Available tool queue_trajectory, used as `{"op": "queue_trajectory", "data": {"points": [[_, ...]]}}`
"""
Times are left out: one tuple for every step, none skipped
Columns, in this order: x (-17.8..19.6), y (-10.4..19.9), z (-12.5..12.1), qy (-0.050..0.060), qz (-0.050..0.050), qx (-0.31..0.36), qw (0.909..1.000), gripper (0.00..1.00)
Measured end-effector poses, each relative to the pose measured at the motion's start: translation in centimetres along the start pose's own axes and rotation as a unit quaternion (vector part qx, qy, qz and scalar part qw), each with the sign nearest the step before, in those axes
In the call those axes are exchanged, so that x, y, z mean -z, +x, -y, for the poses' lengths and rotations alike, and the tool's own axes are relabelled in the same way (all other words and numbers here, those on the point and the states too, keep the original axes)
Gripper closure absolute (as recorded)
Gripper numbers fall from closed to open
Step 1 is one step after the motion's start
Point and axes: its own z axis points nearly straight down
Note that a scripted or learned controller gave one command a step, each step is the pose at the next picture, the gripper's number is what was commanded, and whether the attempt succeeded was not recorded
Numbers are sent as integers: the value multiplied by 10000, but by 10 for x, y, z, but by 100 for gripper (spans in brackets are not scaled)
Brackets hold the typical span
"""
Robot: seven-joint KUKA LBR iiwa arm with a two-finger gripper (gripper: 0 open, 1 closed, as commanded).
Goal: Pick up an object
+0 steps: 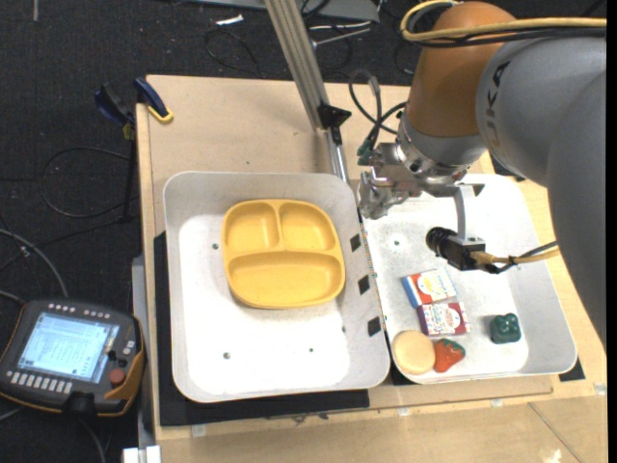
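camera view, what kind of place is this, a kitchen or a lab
Most likely a robotics lab: a teach pendant lies beside the bench, loose cables trail over the dark floor, and the arm's gripper hangs over white bins of toy food.

the arm (521, 75) hides the right bin's (540, 355) far corner
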Motion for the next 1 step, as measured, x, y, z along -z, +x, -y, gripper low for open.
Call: {"op": "queue_trajectory", "data": {"points": [[-10, 51, 5, 20, 2, -2, 10000, 100]]}}
